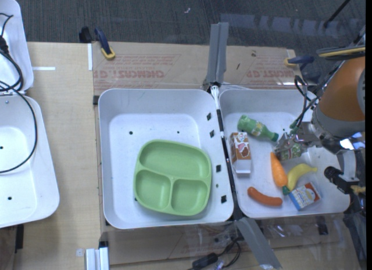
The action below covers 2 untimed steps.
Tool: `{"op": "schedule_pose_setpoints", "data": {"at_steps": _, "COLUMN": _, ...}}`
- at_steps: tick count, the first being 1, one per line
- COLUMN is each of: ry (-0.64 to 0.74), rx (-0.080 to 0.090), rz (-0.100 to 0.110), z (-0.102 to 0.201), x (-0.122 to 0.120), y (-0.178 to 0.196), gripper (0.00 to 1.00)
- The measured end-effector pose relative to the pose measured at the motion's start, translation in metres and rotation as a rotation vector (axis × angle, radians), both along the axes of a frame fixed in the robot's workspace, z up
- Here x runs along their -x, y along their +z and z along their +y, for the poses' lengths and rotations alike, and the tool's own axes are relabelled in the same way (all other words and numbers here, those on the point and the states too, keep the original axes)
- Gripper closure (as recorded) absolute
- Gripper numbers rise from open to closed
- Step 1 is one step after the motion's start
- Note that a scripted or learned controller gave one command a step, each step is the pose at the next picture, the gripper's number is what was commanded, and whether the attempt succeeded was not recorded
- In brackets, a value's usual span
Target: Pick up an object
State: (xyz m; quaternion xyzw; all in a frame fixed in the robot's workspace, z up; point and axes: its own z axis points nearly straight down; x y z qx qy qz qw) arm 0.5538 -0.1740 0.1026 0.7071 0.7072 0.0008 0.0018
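Light wooden bench [64, 147], carrying two shallow white bins side by side: left bin [116, 118], right bin [325, 205]. Beneath their far edges, flattened brown cardboard [157, 67] with red lettering. Near its left corner, a blue-and-yellow clamp [104, 43].

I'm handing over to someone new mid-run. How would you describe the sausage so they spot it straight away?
Start at the right-hand shallow white bin, the one crowded with toy food. Along its near edge lies the small red-orange toy sausage, left of the little blue-and-white carton. Unlike the paler orange toy carrot just above it, it is rounded at both ends and darker red.
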Motion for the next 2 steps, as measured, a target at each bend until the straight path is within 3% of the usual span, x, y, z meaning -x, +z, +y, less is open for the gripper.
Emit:
{"op": "schedule_pose_setpoints", "data": {"at_steps": 1, "ry": 0.057, "rx": 0.0, "rz": 0.004, "z": 0.067, "x": 0.007, "y": 0.133, "gripper": 1.0}}
{"op": "schedule_pose_setpoints", "data": {"at_steps": 2, "ry": 0.212, "rx": 0.001, "rz": 0.005, "z": 0.042, "x": -0.007, "y": 0.18, "gripper": 1.0}}
